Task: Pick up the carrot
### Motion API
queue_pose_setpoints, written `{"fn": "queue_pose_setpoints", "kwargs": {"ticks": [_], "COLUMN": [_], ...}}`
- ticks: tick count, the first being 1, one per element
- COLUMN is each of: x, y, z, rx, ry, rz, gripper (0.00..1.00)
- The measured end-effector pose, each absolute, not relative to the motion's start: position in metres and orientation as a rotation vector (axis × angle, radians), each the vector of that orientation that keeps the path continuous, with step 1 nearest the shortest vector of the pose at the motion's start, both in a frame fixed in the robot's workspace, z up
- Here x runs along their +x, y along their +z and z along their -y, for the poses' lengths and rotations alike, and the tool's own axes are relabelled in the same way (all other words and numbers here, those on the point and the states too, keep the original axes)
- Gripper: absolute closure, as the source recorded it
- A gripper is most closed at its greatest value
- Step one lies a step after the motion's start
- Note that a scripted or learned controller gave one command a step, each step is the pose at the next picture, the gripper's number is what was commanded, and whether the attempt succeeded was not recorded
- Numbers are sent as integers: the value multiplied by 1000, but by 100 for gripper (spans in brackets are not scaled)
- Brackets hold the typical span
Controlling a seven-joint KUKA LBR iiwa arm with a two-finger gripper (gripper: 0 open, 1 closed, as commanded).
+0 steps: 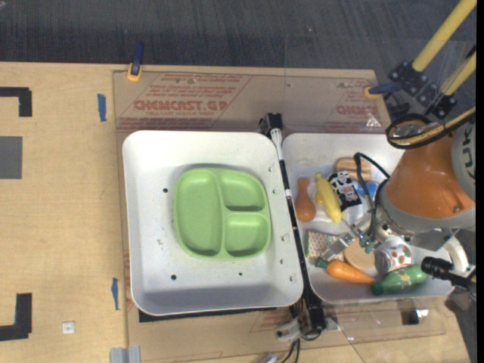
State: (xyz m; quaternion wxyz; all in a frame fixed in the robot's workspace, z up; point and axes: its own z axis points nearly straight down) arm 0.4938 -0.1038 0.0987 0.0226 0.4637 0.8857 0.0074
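Pincer [361, 240] sits low in right bin [321, 146], just above carrot [349, 271]; finger state cannot be told. Green plate [223, 212] in left bin [151, 225].

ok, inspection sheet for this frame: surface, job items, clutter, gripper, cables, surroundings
Surface: bench bearing left bin and right bin.
Job's things: carrot lying near the right bin's front edge.
Clutter: green divided plate in left bin; banana, green vegetable, orange pear-shaped item in right bin.
Grippers: gripper low over the right bin, just above the carrot; fingers unclear.
Cables: black cable looping by the arm.
Surroundings: cardboard sheet, blue tape.
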Motion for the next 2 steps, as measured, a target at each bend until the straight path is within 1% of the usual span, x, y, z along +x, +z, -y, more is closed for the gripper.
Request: {"fn": "queue_pose_setpoints", "kwargs": {"ticks": [1, 2], "x": [491, 494], "y": [98, 99], "z": [104, 106], "rx": [1616, 1317], "ry": [24, 26], "rz": [-2654, -2806], "gripper": [0, 0]}}
